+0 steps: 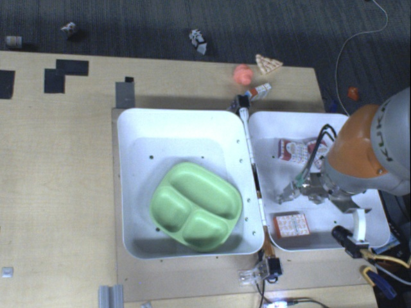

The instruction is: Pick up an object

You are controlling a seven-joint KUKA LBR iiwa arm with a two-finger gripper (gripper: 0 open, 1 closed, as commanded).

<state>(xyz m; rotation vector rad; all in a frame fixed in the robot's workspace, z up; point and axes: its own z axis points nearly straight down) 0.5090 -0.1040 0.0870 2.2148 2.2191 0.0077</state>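
A small red patterned packet [291, 224] is seen lying flat in the right bin [270, 130], just below the jaws [290, 192] and apart from them. Whether the jaws are apart cannot be told. A red-and-white packet [294, 151] is seen above, a green divided tray [196, 205] in the left bin [173, 124].

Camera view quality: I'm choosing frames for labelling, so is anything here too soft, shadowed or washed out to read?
In the camera view, the light is even and diffuse; the green divided plate is clear, casting a soft shadow on the left bin. The right bin looks bright, not blown out. The gripper is small and smeared, its fingers unreadable; the print on the small packet is illegible.
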